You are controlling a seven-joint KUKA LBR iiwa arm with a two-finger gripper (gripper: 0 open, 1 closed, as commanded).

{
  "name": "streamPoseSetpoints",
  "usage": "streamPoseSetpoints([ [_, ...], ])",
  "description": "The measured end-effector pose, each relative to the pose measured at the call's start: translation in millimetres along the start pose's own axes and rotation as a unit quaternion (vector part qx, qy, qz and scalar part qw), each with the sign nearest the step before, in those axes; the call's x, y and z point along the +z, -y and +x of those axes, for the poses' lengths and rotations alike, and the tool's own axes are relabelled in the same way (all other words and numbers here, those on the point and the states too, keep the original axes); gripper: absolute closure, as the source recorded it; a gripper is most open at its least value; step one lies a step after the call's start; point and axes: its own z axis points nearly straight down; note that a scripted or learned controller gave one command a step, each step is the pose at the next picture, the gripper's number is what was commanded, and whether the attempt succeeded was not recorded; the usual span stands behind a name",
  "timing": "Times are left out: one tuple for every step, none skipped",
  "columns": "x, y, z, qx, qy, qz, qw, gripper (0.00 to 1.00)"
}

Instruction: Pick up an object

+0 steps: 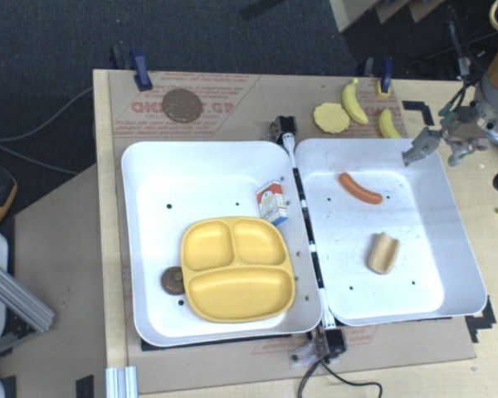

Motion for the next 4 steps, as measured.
streamPoseSetpoints([
  [88.5,70.0,27.1,0.001,-0.003,0.007,1.0,0.0],
  [129.0,112.9,62.3,0.0,-0.003,0.004,1.0,0.0],
  [116.1,109.5,60.0,0.001,0.0,-0.001,1.0,1.0],
  [19.6,54.4,158.0,-0.007,-0.001,-0.007,1.0,1.0],
])
